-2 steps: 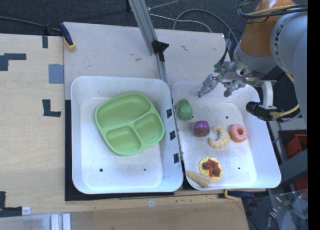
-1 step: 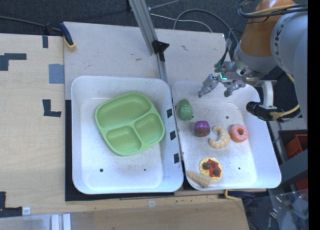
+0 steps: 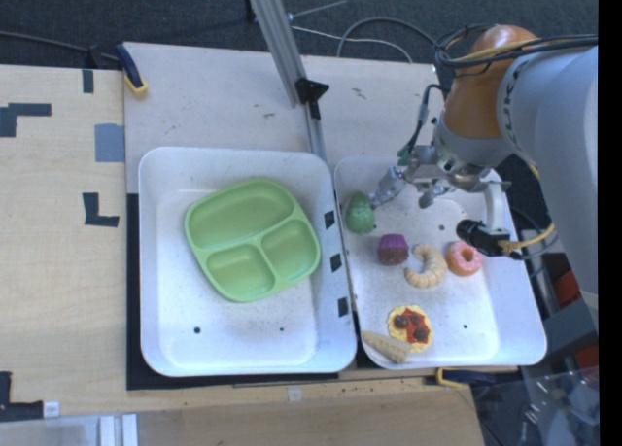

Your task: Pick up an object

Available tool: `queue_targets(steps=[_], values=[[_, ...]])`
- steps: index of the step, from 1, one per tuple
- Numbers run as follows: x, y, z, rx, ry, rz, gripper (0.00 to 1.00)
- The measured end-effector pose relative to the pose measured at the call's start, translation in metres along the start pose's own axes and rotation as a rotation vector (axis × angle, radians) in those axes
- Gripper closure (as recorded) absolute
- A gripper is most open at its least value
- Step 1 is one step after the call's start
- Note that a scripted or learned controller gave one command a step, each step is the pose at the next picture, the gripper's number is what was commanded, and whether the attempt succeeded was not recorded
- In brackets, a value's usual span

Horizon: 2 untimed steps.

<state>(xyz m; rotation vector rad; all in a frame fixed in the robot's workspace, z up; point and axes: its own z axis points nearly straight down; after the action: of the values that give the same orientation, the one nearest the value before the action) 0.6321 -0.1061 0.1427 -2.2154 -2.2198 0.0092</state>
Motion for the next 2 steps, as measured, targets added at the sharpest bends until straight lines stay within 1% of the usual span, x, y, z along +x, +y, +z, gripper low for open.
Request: queue_targets(steps=[1, 2], values=[[-0.0002, 0.0057, 0.0309, -0.025, -0.003, 0.000, 0.00], [0.0005, 0.0056, 0.0222, -0.024, -0.001, -0.001, 1.00]])
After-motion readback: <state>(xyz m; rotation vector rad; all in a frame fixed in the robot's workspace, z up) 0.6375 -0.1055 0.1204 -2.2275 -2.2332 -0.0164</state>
